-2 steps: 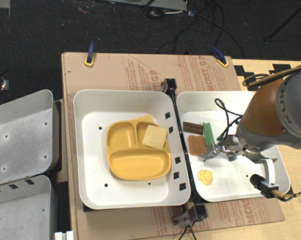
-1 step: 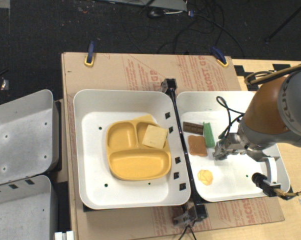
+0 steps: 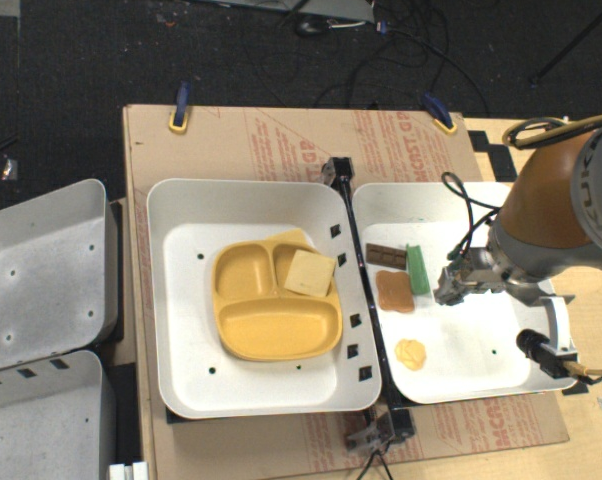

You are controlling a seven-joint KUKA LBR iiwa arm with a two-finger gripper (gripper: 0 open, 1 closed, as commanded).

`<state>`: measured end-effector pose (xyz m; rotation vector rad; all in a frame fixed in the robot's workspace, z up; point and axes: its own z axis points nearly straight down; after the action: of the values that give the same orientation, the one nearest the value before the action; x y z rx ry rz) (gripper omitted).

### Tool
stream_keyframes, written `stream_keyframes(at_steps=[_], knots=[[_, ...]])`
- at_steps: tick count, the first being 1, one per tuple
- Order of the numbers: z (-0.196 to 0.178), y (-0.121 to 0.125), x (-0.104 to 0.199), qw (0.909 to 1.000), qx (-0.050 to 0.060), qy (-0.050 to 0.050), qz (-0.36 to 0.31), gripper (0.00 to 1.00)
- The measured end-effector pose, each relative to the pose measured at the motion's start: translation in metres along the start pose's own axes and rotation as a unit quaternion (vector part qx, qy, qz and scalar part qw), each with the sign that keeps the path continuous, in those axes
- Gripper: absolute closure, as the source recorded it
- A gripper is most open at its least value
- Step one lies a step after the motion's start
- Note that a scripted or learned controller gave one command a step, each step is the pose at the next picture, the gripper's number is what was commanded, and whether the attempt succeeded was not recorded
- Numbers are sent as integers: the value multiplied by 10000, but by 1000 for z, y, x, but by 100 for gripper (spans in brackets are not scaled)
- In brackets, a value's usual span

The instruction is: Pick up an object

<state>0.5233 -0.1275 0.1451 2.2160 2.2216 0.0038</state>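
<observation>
The robot's job is to pick up one thing. The arm (image 3: 551, 208) reaches in over the right bin (image 3: 501, 363). Its hand (image 3: 456, 286) hangs low near the middle of that bin. The hand is dark and small here, so nobody can tell if it is spread wide or pressed together. Nothing can be seen pinched in it.

Four small things lie along the left side of the right bin. A green block (image 3: 418, 269) stands nearest, just beside the hand on its left. A dark brown bar (image 3: 386, 256) lies by the green block, closer to the wall between the bins. A brown patch (image 3: 394, 292) sits just below those two. A little yellow piece (image 3: 411, 353) lies farther down, toward the bin's front edge.

To do this step well, the hand should likely go for the green block, since it is closest. It should move left a bit, line up over the block, and come down straight. The brown bar and patch are very close by, so the hand could bump them.

The left bin (image 3: 181, 368) holds a yellow tray (image 3: 271, 323) with a tan square (image 3: 309, 272) on it.
</observation>
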Motion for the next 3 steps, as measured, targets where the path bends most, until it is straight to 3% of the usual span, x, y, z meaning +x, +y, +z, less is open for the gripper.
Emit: stream_keyframes(at_steps=[2,3], knots=[[-97,1,-6,10000,-10,-5,-1,100],[-105,10,43,10000,10,8,-21,100]])
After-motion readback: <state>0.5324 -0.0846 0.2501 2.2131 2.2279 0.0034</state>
